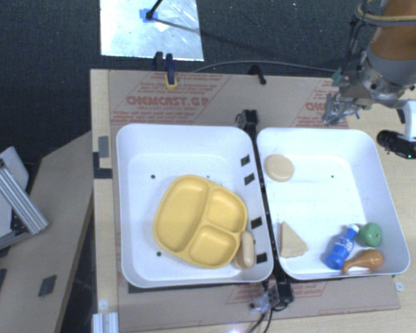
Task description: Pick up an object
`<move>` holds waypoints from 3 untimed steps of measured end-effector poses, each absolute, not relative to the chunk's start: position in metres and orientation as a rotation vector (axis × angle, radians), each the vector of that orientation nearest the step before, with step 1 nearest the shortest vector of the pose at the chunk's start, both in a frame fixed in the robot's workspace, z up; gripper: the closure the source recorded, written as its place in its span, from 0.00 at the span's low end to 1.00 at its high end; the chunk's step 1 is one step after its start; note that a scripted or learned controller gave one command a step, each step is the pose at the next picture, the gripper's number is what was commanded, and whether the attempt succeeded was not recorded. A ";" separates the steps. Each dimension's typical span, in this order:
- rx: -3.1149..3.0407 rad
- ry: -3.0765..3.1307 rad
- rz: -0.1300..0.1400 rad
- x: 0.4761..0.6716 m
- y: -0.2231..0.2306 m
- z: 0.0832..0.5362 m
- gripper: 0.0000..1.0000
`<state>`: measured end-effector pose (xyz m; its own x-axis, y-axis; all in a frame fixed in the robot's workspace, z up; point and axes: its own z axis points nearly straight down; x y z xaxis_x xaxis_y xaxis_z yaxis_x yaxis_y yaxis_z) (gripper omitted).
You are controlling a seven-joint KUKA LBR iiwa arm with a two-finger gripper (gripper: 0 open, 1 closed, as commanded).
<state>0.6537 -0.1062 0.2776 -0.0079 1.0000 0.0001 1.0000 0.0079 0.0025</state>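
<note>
The arm sits at the upper right of the frame, and its gripper hangs just outside the top edge of the right bin, over the counter rather than over anything to lift. Whether the jaws are spread or pressed together cannot be told at this size and angle; nothing is visibly pinched between them. The candidates in the right bin lie apart in two groups: a round tan disc alone near the bin's upper left, and, along the lower edge, a tan wedge, a blue bottle, a green fruit and a brown drumstick-shaped piece. The left bin holds a yellow tray with a small tan roll just beside its lower right corner. Judged from this layout, the step in hand is the approach, and the disc looks the best choice: it is nearest the gripper and has bare floor all round it, so the jaws can come straight down without knocking a neighbour. It is flat, though, so the jaws would need to go low, nearly to the floor, and close across its width. The bottle, fruit and drumstick touch or nearly touch one another close to the bin wall; a descent there risks a crowded or glancing grip. The wedge stands near the divider, which could block one side of the jaws.
</note>
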 end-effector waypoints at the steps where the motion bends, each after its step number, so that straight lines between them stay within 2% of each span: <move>1: 2.211 2.232 0.003 0.656 -0.053 0.257 1.00; 3: 2.211 2.233 0.004 0.657 0.058 0.248 1.00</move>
